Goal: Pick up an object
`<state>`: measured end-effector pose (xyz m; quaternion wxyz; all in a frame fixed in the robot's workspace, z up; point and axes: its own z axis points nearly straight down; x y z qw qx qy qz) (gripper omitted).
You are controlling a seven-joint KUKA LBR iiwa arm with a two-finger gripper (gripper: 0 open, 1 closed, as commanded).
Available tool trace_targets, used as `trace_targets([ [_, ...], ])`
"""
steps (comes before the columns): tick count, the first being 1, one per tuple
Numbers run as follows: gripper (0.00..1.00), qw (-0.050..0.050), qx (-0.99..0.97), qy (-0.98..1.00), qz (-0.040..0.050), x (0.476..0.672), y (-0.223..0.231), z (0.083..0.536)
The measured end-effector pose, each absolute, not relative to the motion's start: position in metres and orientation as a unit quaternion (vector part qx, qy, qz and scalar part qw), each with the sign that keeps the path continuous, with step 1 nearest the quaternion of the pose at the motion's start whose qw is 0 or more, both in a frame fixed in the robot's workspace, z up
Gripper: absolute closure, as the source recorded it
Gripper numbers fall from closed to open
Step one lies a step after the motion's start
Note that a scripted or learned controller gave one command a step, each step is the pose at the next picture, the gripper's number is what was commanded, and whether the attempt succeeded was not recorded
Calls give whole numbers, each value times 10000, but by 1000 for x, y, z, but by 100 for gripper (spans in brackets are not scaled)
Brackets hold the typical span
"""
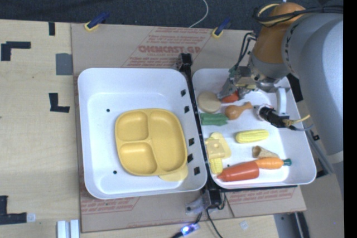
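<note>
My gripper (233, 88) hangs low over the back of the right bin (301, 145). It sits just above a small red piece (230, 98), which it partly hides. A beige round disc (209, 102) lies to its left, and a tan drumstick (237, 110) lies just in front of it. Further forward are a green piece (213, 119), a yellow corn cob (251, 135), a pale yellow chunk (216, 146), an orange carrot (270, 163) and a long red piece (239, 173).
The left bin (92, 120) holds a yellow divided plate (150, 139), with a pale yellow flat piece (174, 176) poking out under its front edge. The grey arm (318, 64) covers the right bin's back right corner. A wall with black clips (191, 120) separates the bins.
</note>
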<state>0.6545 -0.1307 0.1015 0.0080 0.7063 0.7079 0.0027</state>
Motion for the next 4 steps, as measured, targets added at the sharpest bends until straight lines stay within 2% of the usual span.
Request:
trace_targets([
  [1, 100, 2, 7069, 7073, 3, 650, -132, 145],
  [2, 100, 23, 7067, 7075, 14, 651, -135, 208],
  [3, 100, 1, 7067, 7075, 3, 651, -135, 225],
  [4, 100, -6, 7055, 7087, -6, 656, -80, 218],
])
